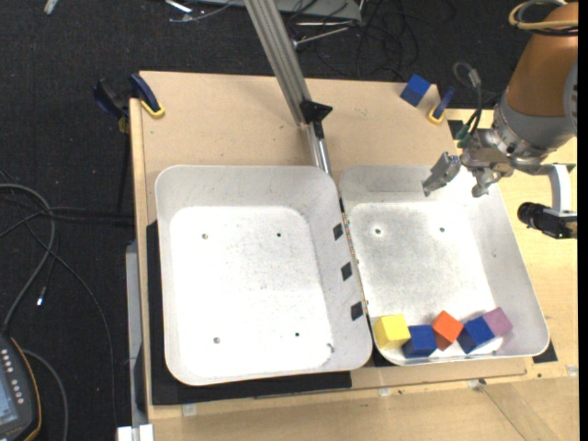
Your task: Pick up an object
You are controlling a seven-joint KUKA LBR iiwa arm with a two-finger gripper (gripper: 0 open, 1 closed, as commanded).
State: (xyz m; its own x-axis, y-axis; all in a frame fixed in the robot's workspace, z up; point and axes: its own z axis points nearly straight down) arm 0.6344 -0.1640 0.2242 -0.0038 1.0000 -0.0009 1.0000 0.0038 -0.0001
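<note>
Blocks (pixel 445 330) clustered, right bin (pixel 432 246) near edge.

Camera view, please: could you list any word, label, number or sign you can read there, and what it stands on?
None can be read.
Device with buttons, bottom left corner: markings too small and blurred.
Dark tabs between the bins: no lettering visible.
Blocks and gripper: no print seen.
</note>
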